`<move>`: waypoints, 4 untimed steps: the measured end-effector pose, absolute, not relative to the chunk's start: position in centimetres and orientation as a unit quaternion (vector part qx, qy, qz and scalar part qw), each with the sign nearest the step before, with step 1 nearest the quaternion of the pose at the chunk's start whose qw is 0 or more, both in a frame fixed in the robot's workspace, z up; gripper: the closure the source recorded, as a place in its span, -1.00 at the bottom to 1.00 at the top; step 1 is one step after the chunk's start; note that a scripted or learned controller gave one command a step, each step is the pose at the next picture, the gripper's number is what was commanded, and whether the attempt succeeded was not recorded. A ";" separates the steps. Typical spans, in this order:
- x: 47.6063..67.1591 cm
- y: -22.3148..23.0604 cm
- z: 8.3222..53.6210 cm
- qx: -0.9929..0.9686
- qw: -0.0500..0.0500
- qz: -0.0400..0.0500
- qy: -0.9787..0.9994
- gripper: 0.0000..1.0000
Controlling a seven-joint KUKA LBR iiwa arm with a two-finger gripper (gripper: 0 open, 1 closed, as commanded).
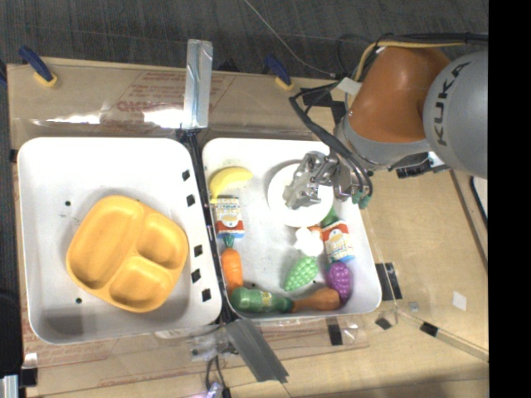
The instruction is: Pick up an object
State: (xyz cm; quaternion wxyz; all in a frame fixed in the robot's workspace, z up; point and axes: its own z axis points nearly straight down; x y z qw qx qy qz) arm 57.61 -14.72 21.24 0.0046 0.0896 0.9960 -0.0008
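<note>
At the near edge of the right bin (371,255) a green bottle (260,300) lies on its side, with a brown toy (317,300) end to end on its right. Just above them sit a toy carrot (232,267), a green bumpy toy fruit (301,274) and a purple grape bunch (339,278). Farther in, a small printed carton (228,217) lies by the divider, and a white lump (309,241) touches a small printed bottle (338,243). Beyond these a white plate (280,186) rests near the bin's middle, and a toy banana (229,177) lies at the far left corner. The gripper (309,186) hangs directly over the plate, above the cluster of toys; whether it is spread or pressed together cannot be told, and nothing is seen pinched in it. In the left bin (33,222) lies a yellow divided tray (126,252). The grey arm with orange band (398,98) reaches in from the far right.
</note>
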 end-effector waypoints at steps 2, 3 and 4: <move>55.1 -19.8 21.0 -0.037 0.000 0.000 0.999 1.00; 62.3 -20.6 18.9 0.010 0.000 0.000 1.000 1.00; 65.7 -20.8 24.4 0.079 0.003 -0.001 0.997 1.00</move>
